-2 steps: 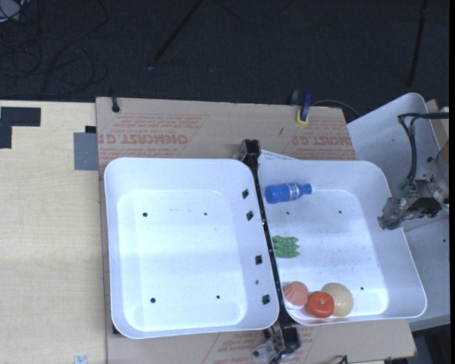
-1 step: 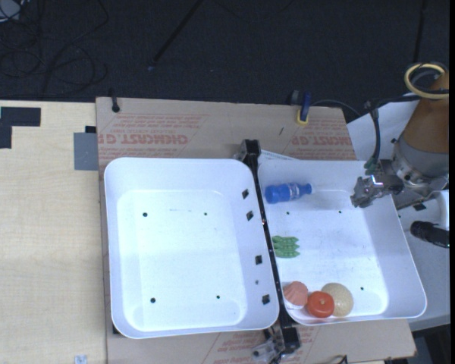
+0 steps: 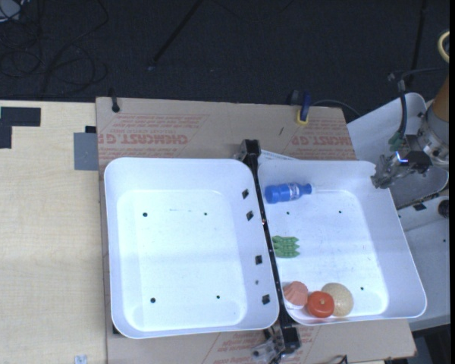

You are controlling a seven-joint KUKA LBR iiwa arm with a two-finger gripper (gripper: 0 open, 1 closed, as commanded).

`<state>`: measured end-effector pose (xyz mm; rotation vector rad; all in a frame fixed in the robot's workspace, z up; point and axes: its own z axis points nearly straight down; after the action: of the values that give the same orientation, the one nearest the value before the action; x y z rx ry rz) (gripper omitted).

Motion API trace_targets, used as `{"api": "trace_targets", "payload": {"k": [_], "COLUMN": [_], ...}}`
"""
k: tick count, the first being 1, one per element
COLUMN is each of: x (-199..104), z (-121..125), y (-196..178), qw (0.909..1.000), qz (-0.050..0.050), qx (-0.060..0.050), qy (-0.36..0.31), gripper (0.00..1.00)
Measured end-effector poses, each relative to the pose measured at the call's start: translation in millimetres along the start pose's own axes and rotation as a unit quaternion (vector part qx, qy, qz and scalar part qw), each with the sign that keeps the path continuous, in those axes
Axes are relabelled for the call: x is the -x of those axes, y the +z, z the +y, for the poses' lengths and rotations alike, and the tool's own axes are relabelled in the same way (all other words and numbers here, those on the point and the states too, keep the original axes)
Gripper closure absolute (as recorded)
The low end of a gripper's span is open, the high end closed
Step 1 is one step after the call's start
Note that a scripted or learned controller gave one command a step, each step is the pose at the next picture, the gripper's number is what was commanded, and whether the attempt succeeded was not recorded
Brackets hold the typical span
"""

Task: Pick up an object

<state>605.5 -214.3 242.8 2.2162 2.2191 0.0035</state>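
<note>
In the right bin (image 3: 379, 226) a blue bottle (image 3: 287, 192) with a white cap lies on its side near the back left corner. A small green toy (image 3: 285, 246) rests by the bin's left wall. At the front left a pink piece (image 3: 295, 293), a red tomato-like ball (image 3: 320, 304) and a tan round object (image 3: 339, 298) sit close together. My gripper (image 3: 388, 172) hangs at the right edge of the view, just outside the right bin's back right corner, well apart from all the objects. It is small and dark here.
The left bin (image 3: 129, 203) sits beside the right one, with a black divider (image 3: 262, 233) between them. Both rest on a cardboard sheet (image 3: 189, 131). Cables and the arm's wrist (image 3: 432, 135) crowd the far right.
</note>
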Motion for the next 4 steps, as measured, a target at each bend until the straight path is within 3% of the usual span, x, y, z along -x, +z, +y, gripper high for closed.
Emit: {"api": "trace_targets", "payload": {"k": [1, 2, 3, 4], "x": [0.0, 0.1, -1.8, -7.1], "z": [-21.5, -20.6, -62.1, -18.9], "y": [-52.1, -123.2, 8.3, 92.8], "qw": [1.0, 1.0, 0.9999, 1.0], "qz": [0.001, 0.0, 0.004, 0.002], "qx": [-0.002, 0.0, -0.011, -0.006], "qy": [0.002, 0.0, 0.002, -0.001], "gripper": [1.0, 1.0, 1.0, 1.0]}}
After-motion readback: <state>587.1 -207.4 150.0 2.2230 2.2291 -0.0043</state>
